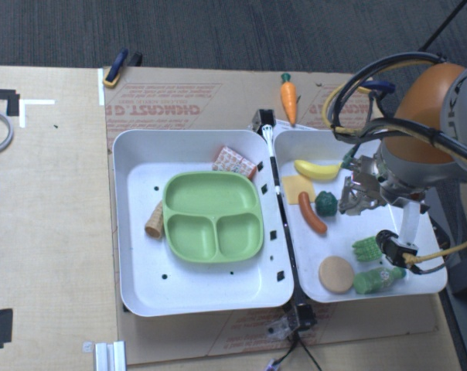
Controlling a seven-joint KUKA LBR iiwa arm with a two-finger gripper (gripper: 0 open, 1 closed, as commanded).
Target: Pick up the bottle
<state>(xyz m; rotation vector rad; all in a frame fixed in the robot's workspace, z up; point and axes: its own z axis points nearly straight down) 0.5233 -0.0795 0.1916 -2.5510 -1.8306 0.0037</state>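
A green bottle (376, 280) lies on its side in the front right corner of the right bin (431, 288), beside a round tan disc (335, 273). My gripper (358, 197) hangs over the middle of that bin, just right of a dark green broccoli piece (325, 203). It sits well behind the bottle and apart from it. Nothing shows in its grasp. The arm's wrist and cables cover the bin's right side.
The right bin also holds a banana (317, 169), a yellow cheese slice (294, 187), a red sausage (312, 212) and a ridged green piece (366, 248). The left bin (133, 230) holds a green divided tray (214, 216), a cone (155, 221) and a patterned packet (233, 161). A carrot (288, 97) lies behind the bins.
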